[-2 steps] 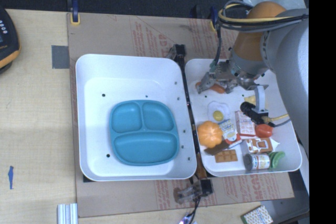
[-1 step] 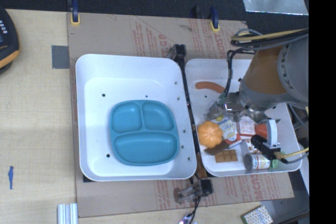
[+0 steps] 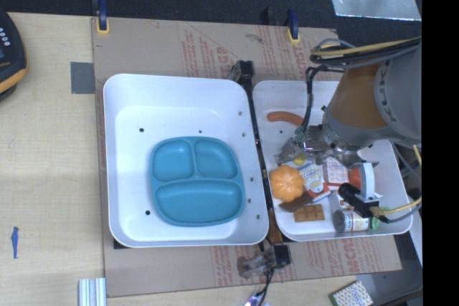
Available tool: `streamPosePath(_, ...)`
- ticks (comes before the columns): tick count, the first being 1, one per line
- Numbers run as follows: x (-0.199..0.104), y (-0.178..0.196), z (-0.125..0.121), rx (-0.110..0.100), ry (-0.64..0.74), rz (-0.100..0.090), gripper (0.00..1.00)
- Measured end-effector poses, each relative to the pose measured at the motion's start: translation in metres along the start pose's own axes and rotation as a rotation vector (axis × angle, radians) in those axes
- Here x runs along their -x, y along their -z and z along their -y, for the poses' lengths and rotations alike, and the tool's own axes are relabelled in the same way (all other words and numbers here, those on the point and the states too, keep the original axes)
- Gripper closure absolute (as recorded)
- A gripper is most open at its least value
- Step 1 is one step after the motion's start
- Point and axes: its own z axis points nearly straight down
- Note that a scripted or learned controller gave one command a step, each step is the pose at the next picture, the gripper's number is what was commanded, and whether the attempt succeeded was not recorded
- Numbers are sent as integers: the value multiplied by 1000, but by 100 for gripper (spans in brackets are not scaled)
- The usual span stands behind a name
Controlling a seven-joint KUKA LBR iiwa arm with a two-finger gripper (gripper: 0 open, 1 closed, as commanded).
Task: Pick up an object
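My gripper [image 3: 305, 145] hangs low over the right bin [image 3: 401, 226], at the end of the grey arm with its orange band [image 3: 355, 100]. Just below and left of it lies an orange fruit [image 3: 286, 183]. A white printed packet [image 3: 313, 175] and a red-and-white packet [image 3: 336, 172] lie right under the gripper. A reddish sausage [image 3: 285, 117] rests at the bin's far left. Near the bin's front lie a brown waffle-like biscuit [image 3: 309, 213] and a small bottle [image 3: 351, 223] on its side. The arm hides the bin's right part.
The left bin [image 3: 122, 154] holds a blue divided plate [image 3: 197, 180]. A raised rim [image 3: 257, 154] separates the two bins. Clamps stand at the back and front of the cardboard base. A dark device [image 3: 8, 54] sits at the bench's far left.
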Motion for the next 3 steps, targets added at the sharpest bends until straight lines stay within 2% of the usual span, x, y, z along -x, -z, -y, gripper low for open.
streamPosePath(1, -1, 0, -11, 5, 0, 2, 0)
streamPosePath(2, 0, 13, -11, 7, 1, 2, 100)
streamPosePath(3, 0, 11, -11, 3, 1, 2, 0)
